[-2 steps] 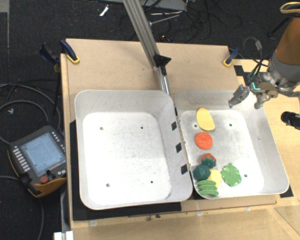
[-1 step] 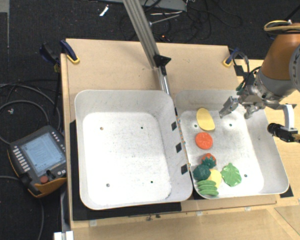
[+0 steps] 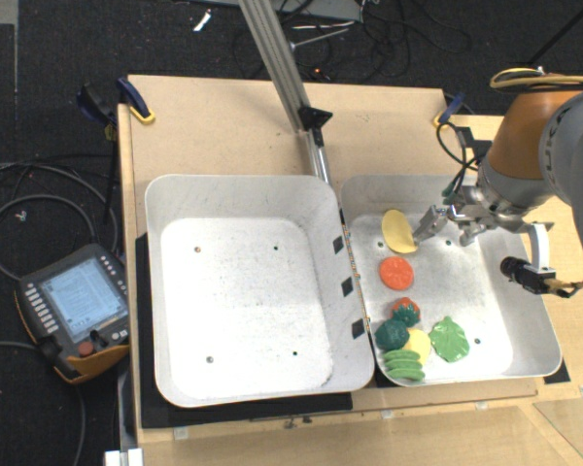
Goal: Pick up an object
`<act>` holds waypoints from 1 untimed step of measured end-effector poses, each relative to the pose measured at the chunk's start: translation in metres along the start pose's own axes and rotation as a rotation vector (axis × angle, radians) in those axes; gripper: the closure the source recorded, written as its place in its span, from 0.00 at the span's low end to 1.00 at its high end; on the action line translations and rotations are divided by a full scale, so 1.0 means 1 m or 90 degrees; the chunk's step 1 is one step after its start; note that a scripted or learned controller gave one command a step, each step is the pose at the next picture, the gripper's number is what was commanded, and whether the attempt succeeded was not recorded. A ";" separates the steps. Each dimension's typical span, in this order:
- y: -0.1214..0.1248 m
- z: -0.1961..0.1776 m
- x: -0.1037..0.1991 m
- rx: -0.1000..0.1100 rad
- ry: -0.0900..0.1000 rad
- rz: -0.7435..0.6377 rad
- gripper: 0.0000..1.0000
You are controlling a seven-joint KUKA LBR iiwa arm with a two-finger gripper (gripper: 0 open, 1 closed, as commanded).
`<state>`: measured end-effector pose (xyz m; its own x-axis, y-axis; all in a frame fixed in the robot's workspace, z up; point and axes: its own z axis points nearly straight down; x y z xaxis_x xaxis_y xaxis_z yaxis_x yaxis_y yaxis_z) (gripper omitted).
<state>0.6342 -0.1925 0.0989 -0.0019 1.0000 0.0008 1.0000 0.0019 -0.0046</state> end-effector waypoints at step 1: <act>0.002 -0.015 0.000 -0.005 -0.001 -0.001 1.00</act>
<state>0.6363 -0.1929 0.1135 -0.0032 1.0000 -0.0015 1.0000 0.0032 0.0027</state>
